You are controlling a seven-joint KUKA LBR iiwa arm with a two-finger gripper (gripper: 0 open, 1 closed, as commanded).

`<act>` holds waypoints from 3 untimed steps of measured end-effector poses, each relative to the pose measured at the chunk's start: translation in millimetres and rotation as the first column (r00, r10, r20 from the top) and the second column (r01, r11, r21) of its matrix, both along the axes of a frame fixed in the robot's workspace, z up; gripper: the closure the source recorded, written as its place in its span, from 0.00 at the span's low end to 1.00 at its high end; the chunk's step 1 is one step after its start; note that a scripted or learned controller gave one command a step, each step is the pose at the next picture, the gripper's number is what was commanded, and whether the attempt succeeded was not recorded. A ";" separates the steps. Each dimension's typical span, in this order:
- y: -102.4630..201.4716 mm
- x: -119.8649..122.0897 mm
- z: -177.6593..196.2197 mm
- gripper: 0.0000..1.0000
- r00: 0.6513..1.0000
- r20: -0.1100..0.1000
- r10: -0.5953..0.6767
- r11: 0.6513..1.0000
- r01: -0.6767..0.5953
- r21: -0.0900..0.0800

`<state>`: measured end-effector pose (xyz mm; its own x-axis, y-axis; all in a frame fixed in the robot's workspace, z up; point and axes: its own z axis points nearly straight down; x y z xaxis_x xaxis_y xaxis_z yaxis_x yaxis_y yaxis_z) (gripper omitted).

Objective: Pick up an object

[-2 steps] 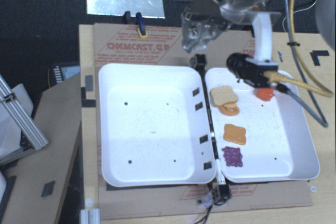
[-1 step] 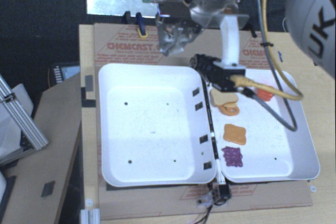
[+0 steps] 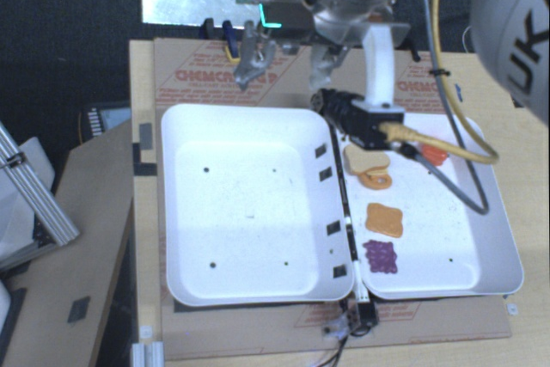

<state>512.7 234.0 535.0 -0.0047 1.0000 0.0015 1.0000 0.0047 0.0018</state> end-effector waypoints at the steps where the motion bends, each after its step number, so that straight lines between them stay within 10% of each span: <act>1: 0.4 0.3 11.4 1.00 1.000 0.003 0.005 1.000 -0.005 0.002; 2: 0.6 0.4 22.4 1.00 1.000 0.004 0.010 1.000 -0.010 0.003; 3: 0.6 0.4 22.0 0.00 1.000 0.003 0.012 1.000 -0.012 0.002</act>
<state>513.1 234.7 557.0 -0.0165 0.9999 0.0039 0.9999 0.0165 0.0050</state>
